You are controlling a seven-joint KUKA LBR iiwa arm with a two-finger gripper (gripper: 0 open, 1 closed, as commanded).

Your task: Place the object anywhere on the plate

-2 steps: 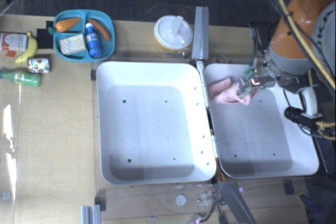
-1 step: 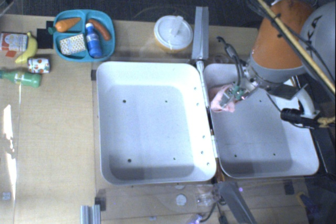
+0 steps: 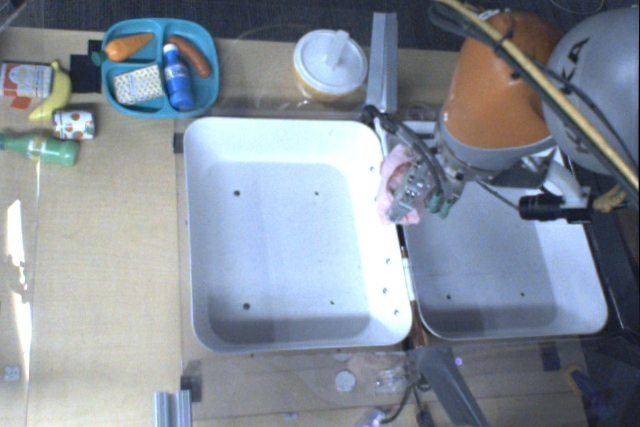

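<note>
Over the seam between the two bins, the gripper [image 3: 425, 190] hangs low off the grey arm [image 3: 600, 65] and its orange band [image 3: 495, 85] — and there is something pale pink at its tip. That pink object [image 3: 395, 177], soft-looking and crumpled, sits right against the gripper's end, over the right rim of the left bin [image 3: 290, 235]. Whether it is truly pinched I cannot tell; the pincer's ends are lost in the clutter of pink and dark metal, so apart or together is anyone's guess.

No obvious plate lies in either bin. The nearest candidate is the blue divided dish [image 3: 160, 65] up at the far left of the bench, loaded with toy food, and well apart from the arm. The right bin [image 3: 510, 285] lies under the arm's reach.

My read — this is a carry, or an attempted one, poised at the divider because that is the crossing point between bins. The risk is a loose hold on something so floppy.
</note>
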